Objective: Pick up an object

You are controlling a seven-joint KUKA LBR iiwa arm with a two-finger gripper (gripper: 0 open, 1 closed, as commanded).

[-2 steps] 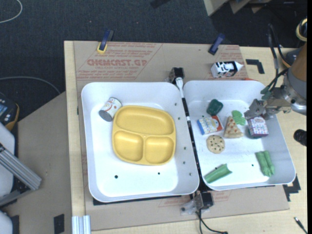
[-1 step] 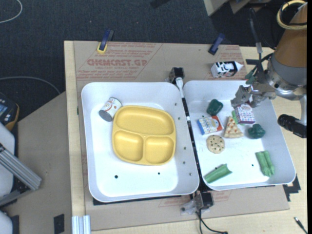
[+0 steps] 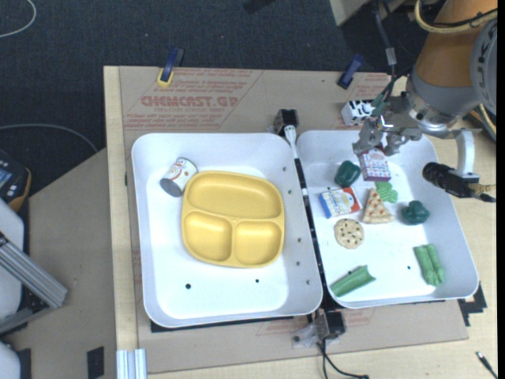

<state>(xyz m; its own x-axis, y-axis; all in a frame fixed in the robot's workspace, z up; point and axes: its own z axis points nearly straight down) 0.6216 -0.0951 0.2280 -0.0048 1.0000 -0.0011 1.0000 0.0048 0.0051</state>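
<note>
Picking cleanly calls for one isolated target. In the right bin (image 3: 461,271), green pieces lie apart at five (image 3: 430,263) and seven o'clock (image 3: 351,279), with a cookie (image 3: 348,233) near the centre; these are the easier choices. Further back, crowded items are found: a pizza slice (image 3: 377,208) and a small carton (image 3: 339,202). At twelve o'clock the gripper (image 3: 382,142) hangs over a maroon packet (image 3: 375,166); whether the claw is released or clenched cannot be told, possibly touching it.
</note>
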